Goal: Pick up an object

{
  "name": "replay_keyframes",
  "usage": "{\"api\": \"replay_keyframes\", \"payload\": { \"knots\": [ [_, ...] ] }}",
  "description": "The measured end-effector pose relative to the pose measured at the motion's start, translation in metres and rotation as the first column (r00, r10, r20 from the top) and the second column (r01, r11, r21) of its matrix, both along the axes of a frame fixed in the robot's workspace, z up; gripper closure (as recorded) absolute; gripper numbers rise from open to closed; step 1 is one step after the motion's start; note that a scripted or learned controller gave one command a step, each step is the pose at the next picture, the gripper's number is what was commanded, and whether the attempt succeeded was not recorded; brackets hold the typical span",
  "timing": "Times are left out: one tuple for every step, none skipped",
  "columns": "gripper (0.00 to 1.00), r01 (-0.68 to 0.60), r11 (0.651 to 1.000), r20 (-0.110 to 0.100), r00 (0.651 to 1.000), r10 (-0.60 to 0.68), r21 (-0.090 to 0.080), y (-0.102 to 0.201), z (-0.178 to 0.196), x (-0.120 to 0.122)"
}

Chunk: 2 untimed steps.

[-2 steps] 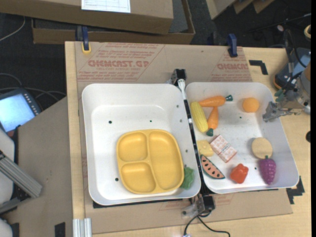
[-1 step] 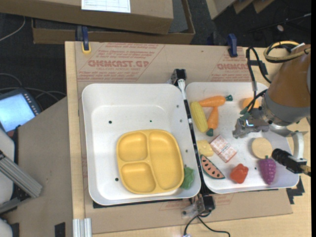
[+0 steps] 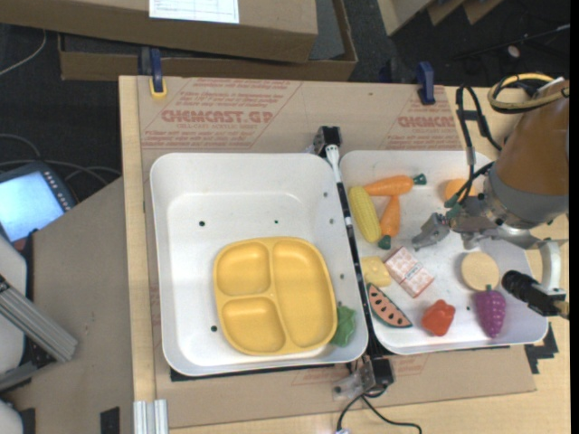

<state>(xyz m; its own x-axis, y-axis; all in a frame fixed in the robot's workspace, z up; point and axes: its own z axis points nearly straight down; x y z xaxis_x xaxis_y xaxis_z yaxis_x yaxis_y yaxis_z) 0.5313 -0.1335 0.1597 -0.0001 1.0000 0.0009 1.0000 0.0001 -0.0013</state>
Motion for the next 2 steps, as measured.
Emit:
{"api": "replay_keyframes", "payload": {
  "knots": [
    [0.0,-0.001,1.0,-0.004,1.0,0.001,0.002,0.035,-0.066,-0.008],
    [0.0,-0.001,1.0,0.007,1.0,0.001,-0.002,0.042,-0.075,0.018]
  ]
}}
